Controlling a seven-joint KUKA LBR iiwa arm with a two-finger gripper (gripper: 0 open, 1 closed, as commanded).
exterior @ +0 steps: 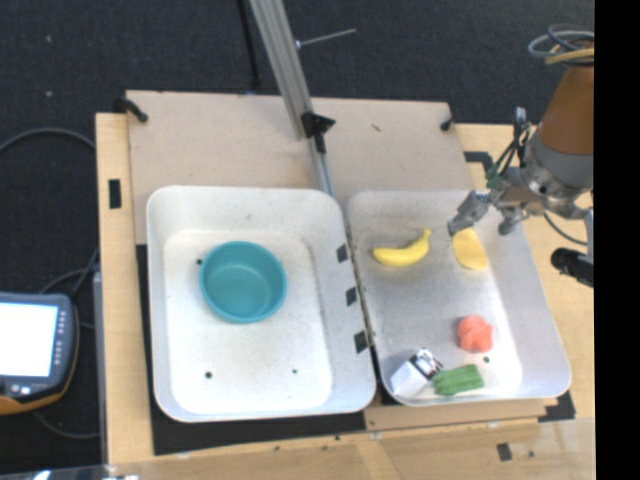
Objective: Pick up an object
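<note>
Right bin (pixel 540 308): I've got my gripper (pixel 487 215) spread wide, empty, just above the lemon (pixel 470 250) near far edge; grasp pending.

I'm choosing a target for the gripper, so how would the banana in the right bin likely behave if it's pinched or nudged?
The banana lies flat on its curved side in the right bin, so a nudge would probably spin or slide it rather than roll it. Its smooth, tapering shape may slip out of a two-finger pinch near the ends. It looks like a light, stiff toy.
</note>
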